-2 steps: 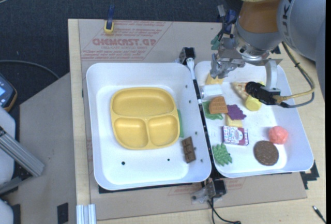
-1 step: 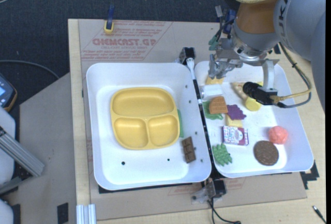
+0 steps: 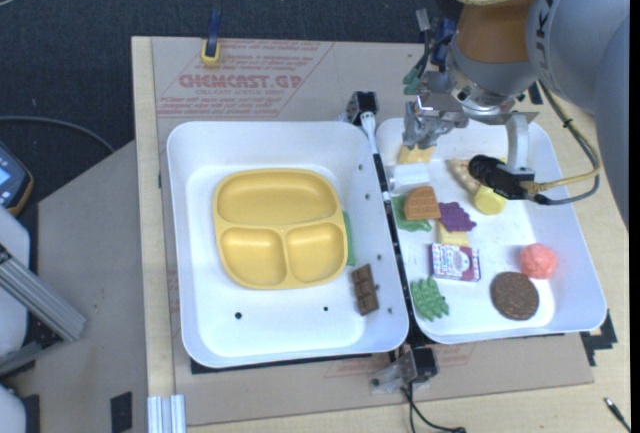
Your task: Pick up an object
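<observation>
My gripper (image 3: 424, 133) hangs low over the far left corner of the right bin (image 3: 580, 296). Just below it lies a pale yellow wedge (image 3: 413, 156), close to or touching the gripper's tip; I see nothing lifted. Nearer the camera in that bin lie a brown toast slice (image 3: 421, 202) on a green leaf (image 3: 404, 214), purple grapes (image 3: 457, 216), a small pink-and-purple packet (image 3: 455, 263), a green sprig (image 3: 429, 299), a brown round cookie (image 3: 514, 296) and a pink ball (image 3: 539, 260). A yellow stub (image 3: 489, 199) lies to the gripper's right.
The left bin (image 3: 190, 221) holds a yellow divided plate (image 3: 279, 226) and a brown chocolate piece (image 3: 363, 288) near its right wall. The ridge between the two bins runs right beside the gripper. The arm's grey and orange bulk covers the right bin's far right corner.
</observation>
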Tool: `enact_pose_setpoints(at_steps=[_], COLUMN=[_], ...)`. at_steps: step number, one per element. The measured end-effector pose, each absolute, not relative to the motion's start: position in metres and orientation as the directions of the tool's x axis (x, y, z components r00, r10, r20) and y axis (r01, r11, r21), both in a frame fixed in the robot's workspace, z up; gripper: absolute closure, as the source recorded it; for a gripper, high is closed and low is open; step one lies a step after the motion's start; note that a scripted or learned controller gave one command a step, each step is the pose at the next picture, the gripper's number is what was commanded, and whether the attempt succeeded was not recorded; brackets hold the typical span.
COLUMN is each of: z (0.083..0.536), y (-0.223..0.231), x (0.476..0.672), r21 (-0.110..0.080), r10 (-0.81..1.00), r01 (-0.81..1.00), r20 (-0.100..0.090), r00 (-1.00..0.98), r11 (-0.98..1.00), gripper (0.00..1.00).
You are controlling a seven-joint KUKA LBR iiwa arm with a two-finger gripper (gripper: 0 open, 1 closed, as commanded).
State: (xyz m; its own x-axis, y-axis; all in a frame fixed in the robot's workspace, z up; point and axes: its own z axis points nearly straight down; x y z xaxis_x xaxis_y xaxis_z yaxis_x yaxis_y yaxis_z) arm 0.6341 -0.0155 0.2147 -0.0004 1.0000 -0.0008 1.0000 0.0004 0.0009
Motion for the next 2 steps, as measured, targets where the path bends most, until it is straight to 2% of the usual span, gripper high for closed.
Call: enact_pose_setpoints(at_steps=[2], z=[0.2164], y=[-0.0125], x=[0.6319], r21=[-0.001], r10=[1.000], r01=[1.000], r20=[0.001], r00=[-0.001], r11=[0.001], gripper=[1.00])
